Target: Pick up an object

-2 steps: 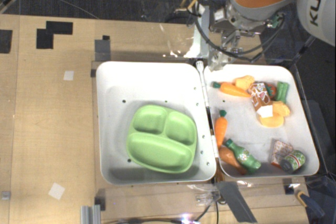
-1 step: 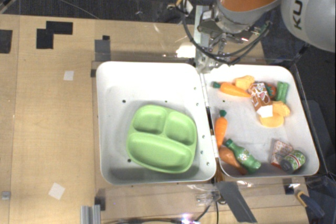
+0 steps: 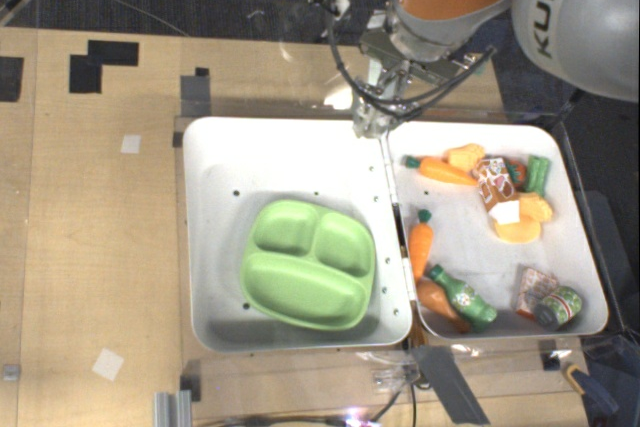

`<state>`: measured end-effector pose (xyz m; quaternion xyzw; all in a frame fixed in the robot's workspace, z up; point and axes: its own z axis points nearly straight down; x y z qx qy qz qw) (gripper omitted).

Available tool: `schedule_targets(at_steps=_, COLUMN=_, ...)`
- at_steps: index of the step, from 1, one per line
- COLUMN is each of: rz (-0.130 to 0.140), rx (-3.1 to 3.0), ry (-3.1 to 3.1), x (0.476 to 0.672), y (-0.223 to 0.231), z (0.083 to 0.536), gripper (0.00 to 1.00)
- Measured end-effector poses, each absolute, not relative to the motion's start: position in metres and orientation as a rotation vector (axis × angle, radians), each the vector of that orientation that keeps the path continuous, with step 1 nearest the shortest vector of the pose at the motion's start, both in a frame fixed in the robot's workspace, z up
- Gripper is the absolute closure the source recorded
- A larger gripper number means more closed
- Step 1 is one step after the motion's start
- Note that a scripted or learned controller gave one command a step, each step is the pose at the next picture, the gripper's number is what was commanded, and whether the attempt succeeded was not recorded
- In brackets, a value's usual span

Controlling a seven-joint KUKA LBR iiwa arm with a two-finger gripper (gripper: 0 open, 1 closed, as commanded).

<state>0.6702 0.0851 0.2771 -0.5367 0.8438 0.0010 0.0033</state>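
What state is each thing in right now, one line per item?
gripper: raised over the far end of the divide between the bins, nothing seen in it.
green tray: flat in the left bin, compartments up.
carrot: lying by the right bin's left wall.
green bottle: on its side.
can: on its side, near corner.

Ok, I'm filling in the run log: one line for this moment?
phase: pre-grasp | end effector: above far rim between bins, holding nothing seen | green tray: left bin | carrot: right bin
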Motion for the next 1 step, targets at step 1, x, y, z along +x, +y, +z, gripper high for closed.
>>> schedule_targets(at_steps=1, rz=0.001, rx=-1.377, ry=2.816, x=0.6708, y=0.0378, z=0.2894, gripper=1.00)
